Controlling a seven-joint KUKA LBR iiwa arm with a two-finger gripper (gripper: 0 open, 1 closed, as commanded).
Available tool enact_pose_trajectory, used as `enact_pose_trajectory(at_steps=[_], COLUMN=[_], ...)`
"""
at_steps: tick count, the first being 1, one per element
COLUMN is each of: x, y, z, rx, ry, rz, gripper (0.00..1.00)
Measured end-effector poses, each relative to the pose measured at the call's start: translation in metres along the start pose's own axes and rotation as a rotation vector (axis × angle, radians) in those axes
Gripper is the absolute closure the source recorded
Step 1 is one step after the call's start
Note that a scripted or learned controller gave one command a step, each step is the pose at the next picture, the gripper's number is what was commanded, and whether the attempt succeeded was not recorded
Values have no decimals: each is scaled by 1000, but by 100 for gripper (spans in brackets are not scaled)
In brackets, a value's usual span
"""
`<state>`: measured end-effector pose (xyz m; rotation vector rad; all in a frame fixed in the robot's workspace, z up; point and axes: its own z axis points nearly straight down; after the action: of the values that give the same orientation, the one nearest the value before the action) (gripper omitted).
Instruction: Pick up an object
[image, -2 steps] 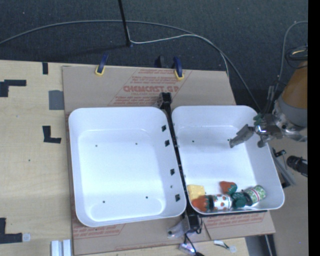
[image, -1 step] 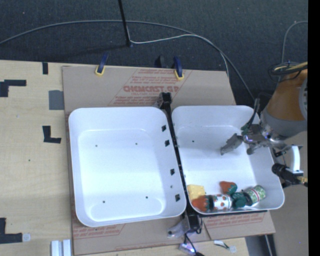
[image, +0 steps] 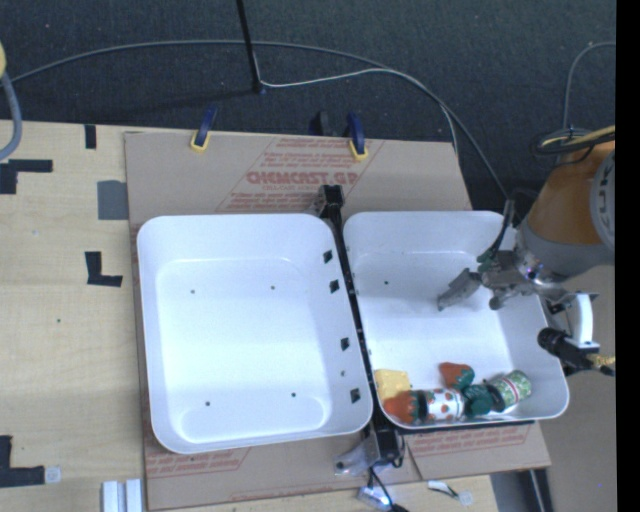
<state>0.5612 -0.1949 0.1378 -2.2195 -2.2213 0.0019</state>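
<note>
My gripper (image: 468, 298) hangs over the right bin (image: 420, 240), in its upper right part, reaching in from the right. It is open, and nothing sits between its fingers. Several small objects lie along the right bin's front edge, well below the gripper: a yellow piece (image: 392, 381), an orange-red item (image: 399, 405), a red and white can (image: 441, 404), a small red piece (image: 457, 374), a dark green item (image: 480, 400) and a green and white can (image: 512, 388).
The left bin (image: 240, 250) lies beside the right one, with a black divider (image: 346, 300) between them. Both rest on a cardboard sheet (image: 290, 170) clamped at the back. Cables run across the dark floor behind.
</note>
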Motion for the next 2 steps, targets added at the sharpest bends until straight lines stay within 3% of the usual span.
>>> enact_pose_trajectory(at_steps=[2], x=[-6], y=[4], z=[-5], rx=[-2], ry=[0], rz=[0], gripper=[0])
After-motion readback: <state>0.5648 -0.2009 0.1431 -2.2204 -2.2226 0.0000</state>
